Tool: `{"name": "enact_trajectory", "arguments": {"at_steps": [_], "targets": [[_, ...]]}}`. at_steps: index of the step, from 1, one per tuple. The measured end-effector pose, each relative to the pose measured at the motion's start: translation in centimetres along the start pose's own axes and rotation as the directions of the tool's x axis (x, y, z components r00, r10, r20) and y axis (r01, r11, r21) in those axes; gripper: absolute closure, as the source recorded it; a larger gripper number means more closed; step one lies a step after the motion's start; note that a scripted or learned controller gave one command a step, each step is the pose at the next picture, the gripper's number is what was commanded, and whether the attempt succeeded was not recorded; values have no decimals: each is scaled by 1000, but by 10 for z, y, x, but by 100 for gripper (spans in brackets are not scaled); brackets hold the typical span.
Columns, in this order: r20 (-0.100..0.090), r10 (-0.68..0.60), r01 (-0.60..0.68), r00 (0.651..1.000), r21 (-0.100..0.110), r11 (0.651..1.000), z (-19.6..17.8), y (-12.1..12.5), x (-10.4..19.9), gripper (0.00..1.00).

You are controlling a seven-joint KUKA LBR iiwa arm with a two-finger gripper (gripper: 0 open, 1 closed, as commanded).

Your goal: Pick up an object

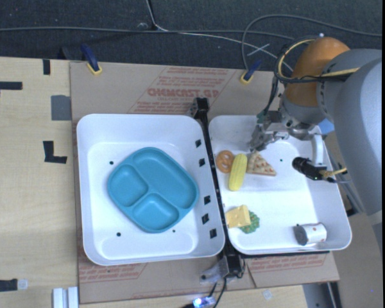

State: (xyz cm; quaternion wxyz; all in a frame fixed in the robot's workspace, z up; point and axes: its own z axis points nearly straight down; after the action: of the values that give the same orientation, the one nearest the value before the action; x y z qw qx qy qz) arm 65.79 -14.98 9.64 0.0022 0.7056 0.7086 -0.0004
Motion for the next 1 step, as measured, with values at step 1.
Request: {"name": "enact_trajectory", "arguments": {"at_steps": [1], "targets": [[-4, 2, -2, 1000, -2, 1000, -51, 4, 11, 100]]}}
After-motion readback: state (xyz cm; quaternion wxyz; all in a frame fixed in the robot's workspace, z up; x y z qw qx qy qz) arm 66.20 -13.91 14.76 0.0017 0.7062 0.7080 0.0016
